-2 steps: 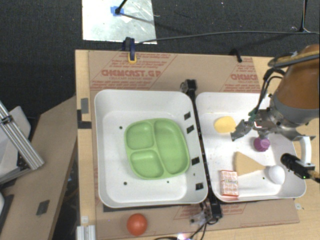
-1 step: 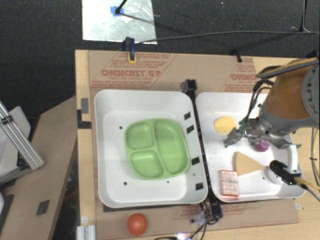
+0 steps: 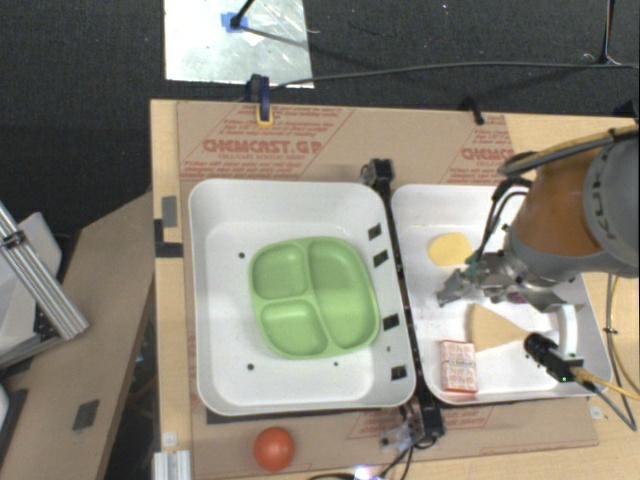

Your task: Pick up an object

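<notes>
My gripper [image 3: 452,290] hangs low over the middle of the right bin [image 3: 420,218], reaching in from the right. A flat yellow round piece [image 3: 449,248] lies just beyond it, toward the bin's far side. A tan wedge-shaped piece [image 3: 492,328] lies just to its near right, partly under the wrist. A small red and white box [image 3: 459,365] rests at the bin's near edge. The arm covers the bin's right part.
The left bin [image 3: 215,268] holds a green divided plate [image 3: 313,296]. An orange ball [image 3: 273,448] sits on the bench in front of the left bin. A black divider with clips [image 3: 392,268] runs between the bins. A black cable fitting [image 3: 546,355] hangs near the right bin's near corner.
</notes>
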{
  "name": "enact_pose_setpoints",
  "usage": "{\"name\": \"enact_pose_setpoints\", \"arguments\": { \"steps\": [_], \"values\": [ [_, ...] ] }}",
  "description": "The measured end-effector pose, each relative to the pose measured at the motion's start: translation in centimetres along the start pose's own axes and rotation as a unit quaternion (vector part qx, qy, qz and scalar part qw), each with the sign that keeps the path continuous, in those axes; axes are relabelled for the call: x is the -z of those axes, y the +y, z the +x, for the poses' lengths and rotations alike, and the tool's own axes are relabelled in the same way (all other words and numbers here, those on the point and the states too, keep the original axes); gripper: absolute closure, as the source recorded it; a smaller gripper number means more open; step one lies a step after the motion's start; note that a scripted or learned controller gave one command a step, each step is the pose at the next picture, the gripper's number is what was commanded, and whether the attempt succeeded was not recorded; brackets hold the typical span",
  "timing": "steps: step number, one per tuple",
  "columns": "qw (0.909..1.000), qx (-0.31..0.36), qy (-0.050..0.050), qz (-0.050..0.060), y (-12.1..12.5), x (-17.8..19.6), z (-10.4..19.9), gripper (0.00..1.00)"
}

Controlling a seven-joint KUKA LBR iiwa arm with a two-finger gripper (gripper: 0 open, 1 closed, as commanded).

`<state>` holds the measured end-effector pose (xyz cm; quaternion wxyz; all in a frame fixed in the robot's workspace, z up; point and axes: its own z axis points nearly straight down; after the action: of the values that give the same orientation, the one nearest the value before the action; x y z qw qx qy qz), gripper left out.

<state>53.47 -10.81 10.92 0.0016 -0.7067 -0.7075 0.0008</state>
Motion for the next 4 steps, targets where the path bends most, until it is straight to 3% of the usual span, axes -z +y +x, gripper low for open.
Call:
{"name": "enact_pose_setpoints", "arguments": {
  "steps": [1, 4],
  "values": [
    [1.0000, 0.000, -0.001, -0.003, 0.2, 1.3, -0.1, 1.00],
    [1.0000, 0.002, -0.001, -0.005, -0.4, 18.4, -1.3, 1.00]
  ]
}}
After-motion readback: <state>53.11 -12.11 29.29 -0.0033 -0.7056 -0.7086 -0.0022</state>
